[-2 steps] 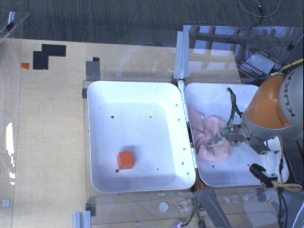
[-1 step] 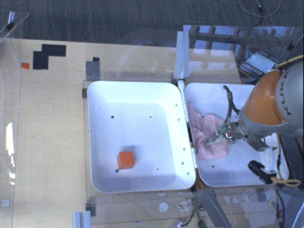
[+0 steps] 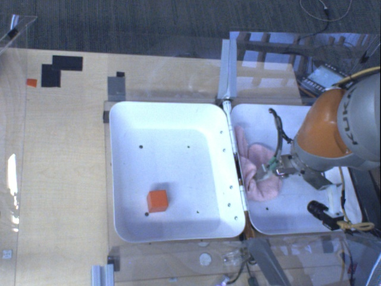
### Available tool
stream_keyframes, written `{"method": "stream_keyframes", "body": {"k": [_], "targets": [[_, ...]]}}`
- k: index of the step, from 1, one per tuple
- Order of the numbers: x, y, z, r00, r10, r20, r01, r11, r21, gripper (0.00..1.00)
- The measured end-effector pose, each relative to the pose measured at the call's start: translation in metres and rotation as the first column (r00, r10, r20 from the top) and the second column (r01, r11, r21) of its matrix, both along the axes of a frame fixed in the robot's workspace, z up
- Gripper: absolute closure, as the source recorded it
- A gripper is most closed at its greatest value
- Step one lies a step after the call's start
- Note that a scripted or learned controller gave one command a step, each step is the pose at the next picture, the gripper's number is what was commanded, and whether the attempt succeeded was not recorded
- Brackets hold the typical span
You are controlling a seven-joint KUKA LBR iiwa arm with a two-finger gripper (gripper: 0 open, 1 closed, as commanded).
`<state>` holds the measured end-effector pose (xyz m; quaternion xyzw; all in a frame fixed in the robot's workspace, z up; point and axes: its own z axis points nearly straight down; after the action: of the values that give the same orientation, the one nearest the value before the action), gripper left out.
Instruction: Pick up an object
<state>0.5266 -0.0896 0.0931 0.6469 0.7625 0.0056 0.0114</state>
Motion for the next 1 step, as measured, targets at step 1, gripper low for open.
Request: {"method": "stream_keyframes", "body": {"k": [1], "targets": [[0.0032,0.0033,0.0125,1.000,0.003,0.006,-0.003,1.000,0.005,1.00]]}}
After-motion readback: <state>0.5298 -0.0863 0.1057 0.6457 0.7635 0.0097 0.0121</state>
